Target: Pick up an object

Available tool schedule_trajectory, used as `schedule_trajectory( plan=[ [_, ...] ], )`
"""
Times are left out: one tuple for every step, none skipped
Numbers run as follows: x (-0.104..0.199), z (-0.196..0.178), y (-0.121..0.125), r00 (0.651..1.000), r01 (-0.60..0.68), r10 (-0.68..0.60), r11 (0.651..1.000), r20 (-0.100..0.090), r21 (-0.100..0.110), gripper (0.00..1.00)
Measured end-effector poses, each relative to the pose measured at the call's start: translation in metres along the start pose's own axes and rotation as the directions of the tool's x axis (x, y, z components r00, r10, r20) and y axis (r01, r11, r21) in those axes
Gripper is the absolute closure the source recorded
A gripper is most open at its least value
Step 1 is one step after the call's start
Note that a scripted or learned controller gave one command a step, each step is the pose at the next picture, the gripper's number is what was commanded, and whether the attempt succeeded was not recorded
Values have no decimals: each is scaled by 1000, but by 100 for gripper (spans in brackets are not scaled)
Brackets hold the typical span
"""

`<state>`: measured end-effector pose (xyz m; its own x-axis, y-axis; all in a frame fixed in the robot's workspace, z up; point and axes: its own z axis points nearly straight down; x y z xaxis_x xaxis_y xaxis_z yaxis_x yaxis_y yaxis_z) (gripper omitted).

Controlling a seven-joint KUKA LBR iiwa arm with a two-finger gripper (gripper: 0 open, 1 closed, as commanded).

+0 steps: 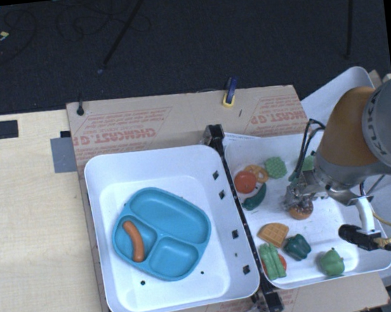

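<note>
1. Bench layout: 2 shallow white bins stand side by side on a cardboard sheet (pixel 142 126). A blue and yellow clamp (pixel 229 92) sits at the sheet's far edge.

2. Left bin (pixel 112 282): holds 1 blue divided plate (pixel 182 220) with 3 compartments. An orange toy sausage (pixel 134 240) lies in the plate's left compartment.

3. Right bin (pixel 332 230): holds the toy food.
- Far left: a red tomato (pixel 245 181), touching an orange ring-shaped piece (pixel 259 173); a light green leafy piece (pixel 275 167) lies just beside the ring.
- A dark green curved piece (pixel 255 199) lies just below the tomato.
- Near side: a tan wedge (pixel 273 233), a dark green pepper (pixel 296 247), a green and red piece (pixel 272 261) against the left wall, and a light green pepper (pixel 331 262) near the front rim.

4. Arm (pixel 352 136): reaches in from the right over the right bin, orange band uppermost.

5. Gripper (pixel 299 195): positioned low near the middle of the right bin. Whether it is apart or closed cannot be told.

6. Task object: a small brown item (pixel 302 211) lies on the bin floor directly beneath the gripper, between the dark green curved piece and the bin's bare right part. Contact between the gripper and this item cannot be confirmed.
</note>
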<state>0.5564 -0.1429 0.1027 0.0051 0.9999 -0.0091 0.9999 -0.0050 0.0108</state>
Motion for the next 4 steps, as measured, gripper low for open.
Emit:
schedule_trajectory(
  plan=[
    [-6, -62, -1, 1000, -1, 1, 1000, -9, 9, 100],
    [-8, -125, 3, 1000, 4, -4, 1000, -9, 8, 100],
    [-8, -124, 3, 1000, 4, -4, 1000, -10, 13, 100],
    [49, -118, 7, 1000, 9, -9, 1000, -12, 14, 100]
  ],
)
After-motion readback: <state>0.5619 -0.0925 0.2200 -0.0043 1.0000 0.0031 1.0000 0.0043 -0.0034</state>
